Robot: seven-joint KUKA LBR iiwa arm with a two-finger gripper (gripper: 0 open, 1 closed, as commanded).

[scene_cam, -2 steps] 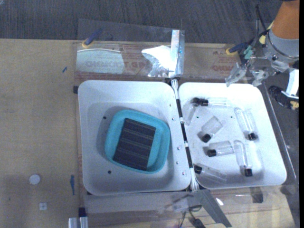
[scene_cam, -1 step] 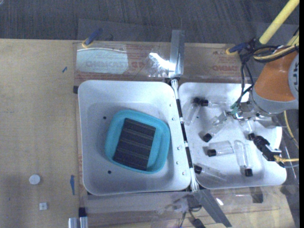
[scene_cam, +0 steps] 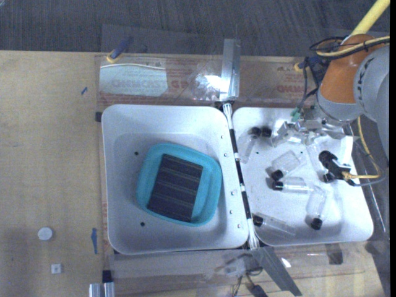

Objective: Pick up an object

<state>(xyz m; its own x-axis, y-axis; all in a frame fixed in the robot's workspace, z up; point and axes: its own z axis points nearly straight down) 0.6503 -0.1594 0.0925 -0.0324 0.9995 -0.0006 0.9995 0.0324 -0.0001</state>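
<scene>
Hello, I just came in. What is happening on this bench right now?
A grey robot arm with an orange band reaches in from the right, its gripper low over the far end of the right white bin. That bin holds several small clear plastic vials with black caps; none is visibly gripped. The left white bin holds a blue tray with a dark ribbed insert.

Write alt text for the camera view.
A grey robot arm reaches from the right over the right white bin, which holds several clear vials with black caps. The left white bin holds a blue tray with a dark ridged insert.
</scene>
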